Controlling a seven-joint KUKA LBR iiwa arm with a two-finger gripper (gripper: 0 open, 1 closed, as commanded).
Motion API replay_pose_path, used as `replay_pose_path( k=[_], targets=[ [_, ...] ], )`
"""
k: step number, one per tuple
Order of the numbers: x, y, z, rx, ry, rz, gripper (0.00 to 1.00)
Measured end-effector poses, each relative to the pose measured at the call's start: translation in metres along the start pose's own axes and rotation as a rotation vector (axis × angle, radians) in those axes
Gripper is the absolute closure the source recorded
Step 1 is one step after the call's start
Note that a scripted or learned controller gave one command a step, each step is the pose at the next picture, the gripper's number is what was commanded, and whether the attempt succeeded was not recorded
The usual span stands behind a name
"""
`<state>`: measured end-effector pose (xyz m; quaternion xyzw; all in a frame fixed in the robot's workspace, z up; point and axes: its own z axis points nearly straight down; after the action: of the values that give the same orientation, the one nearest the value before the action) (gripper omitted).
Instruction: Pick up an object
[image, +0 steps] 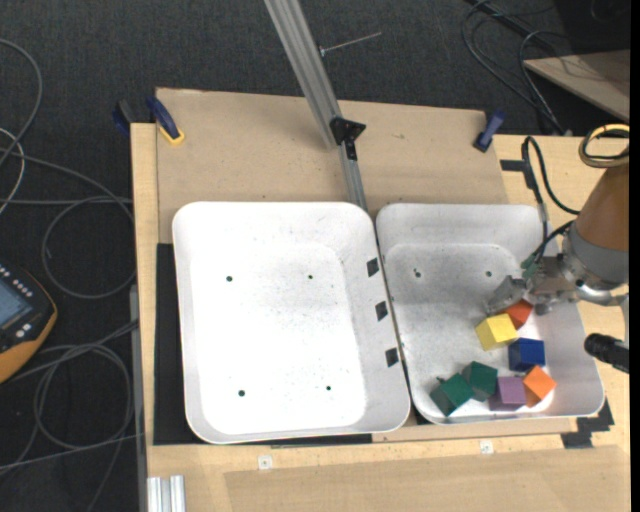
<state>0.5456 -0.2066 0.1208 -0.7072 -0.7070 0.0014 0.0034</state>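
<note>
Several small blocks lie in the right bin (440, 250), toward its front right corner. A yellow block (496, 331) sits highest in the group, with a red-orange block (519, 313) touching its upper right. Below them come a blue block (527, 353), an orange block (539, 381), a purple block (511, 390) and two green blocks (482, 378) (455, 392). My gripper (512, 296) reaches in from the right and hangs low just above the red-orange and yellow blocks. Its tip partly hides the red-orange block.
The left bin (270, 315) stands beside the right one, with a row of black clips along the shared edge. A slanted metal pole (320, 85) crosses the bench's back. Blue clamps (165, 120) (489, 130) grip the board's far corners. Cables lie on the floor at left.
</note>
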Motion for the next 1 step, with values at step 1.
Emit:
replay_pose_path(
  k=[1],
  targets=[
    [0.0000, 0.0024, -0.0143, -0.009, -0.002, -0.001, 1.00]
  ],
)
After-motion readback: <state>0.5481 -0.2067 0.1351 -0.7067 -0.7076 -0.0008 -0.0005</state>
